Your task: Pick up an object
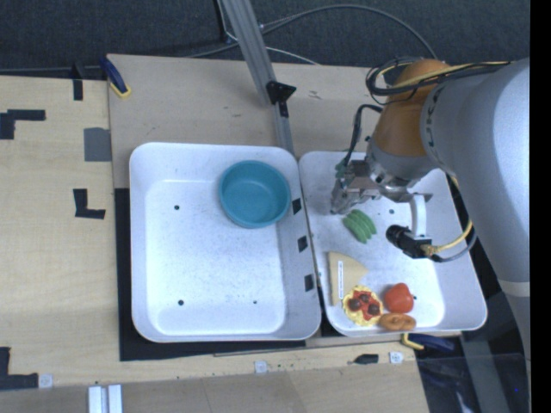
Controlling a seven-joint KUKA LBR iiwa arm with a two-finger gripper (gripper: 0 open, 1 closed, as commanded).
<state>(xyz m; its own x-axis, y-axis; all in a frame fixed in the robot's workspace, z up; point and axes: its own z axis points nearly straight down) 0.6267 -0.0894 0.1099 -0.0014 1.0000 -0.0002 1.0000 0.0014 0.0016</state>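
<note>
Gripper (342, 198) of mine hangs just above-left of green veg (360, 225) (lining up a grab, I'd guess); open/shut unclear.

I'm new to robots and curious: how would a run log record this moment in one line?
arm: over right bin | claw: just above green item | blue bowl: left bin | grasp: not seen

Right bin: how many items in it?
4, maybe more under the arm. Green item below the gripper; pizza slice, tomato and orange piece at the near end.
</note>
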